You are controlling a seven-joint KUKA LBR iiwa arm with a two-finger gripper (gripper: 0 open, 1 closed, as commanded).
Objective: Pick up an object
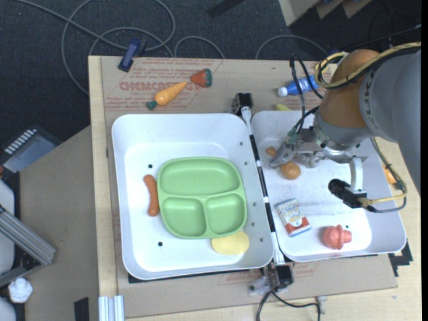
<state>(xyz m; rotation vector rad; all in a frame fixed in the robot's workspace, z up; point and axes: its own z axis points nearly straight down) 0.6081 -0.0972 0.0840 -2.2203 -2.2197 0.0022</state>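
Orange and small, the round toy (290, 172) lies in the right bin (374, 243), touching the tips of my claw (289, 154). Whether my claw is wide or narrow I cannot tell. I should centre over it, away from the divider wall.

Two bins side by side on the bench (100, 199). Left bin (127, 146) has a tray (200, 196) in the middle, a sausage (152, 194) just left of it, and a disc (230, 244) tucked at the tray's near right corner. Right bin (384, 236) has a ball (290, 171) up near the far left with the tool (289, 151) over it, a carton (293, 217) near the divider, and a hydrant toy (336, 237) by the near edge. A carrot (177, 89) lies on the bench behind the left bin, a bottle (299, 87) behind the right one.
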